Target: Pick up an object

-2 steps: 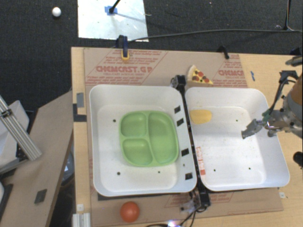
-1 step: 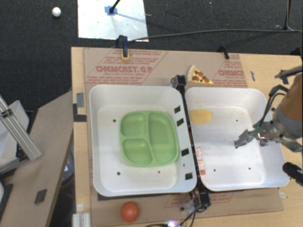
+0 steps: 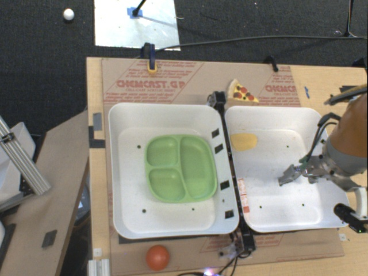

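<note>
Pincer [image 3: 289, 176] low over the right bin [image 3: 276, 214], its grip state unclear to me from this angle.

Nearest candidate is the flat yellow piece [image 3: 244, 141] near the right bin's top left corner, well apart from my pincer. Left bin [image 3: 127, 211] holds a green divided plate [image 3: 180, 168]. On the worktop [image 3: 190, 79], a pizza-slice toy [image 3: 242, 92] lies just beyond the right bin, and an orange ball [image 3: 157, 257] sits below the left bin.

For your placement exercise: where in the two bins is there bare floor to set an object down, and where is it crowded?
Free: right bin floor between yellow piece and gripper, plus its near strip. Crowded: left bin, mostly taken by the green divided plate, leaving narrow margins.
</note>
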Robot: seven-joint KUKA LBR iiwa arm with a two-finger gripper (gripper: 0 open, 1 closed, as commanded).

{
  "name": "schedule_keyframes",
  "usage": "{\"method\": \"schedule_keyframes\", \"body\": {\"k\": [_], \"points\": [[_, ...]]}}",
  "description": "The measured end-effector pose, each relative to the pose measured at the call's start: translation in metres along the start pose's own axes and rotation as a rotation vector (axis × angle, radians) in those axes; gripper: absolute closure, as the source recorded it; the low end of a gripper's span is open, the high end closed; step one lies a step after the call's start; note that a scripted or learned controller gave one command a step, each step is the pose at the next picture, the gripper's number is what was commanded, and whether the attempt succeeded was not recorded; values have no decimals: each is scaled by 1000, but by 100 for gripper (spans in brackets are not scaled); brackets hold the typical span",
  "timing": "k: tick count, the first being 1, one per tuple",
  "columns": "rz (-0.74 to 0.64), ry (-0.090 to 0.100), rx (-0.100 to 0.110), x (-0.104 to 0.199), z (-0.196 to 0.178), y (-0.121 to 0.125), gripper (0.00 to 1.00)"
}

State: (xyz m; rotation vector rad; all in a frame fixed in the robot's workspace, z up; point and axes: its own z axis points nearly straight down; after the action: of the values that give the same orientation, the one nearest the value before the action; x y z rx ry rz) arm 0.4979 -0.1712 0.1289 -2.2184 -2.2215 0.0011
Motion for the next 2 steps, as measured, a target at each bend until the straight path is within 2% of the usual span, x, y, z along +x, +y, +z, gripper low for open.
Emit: {"method": "schedule_keyframes", "body": {"k": [1,2], "points": [[1,0,-2,0,47,1,0],[0,-2,-6,0,33,2,100]]}}
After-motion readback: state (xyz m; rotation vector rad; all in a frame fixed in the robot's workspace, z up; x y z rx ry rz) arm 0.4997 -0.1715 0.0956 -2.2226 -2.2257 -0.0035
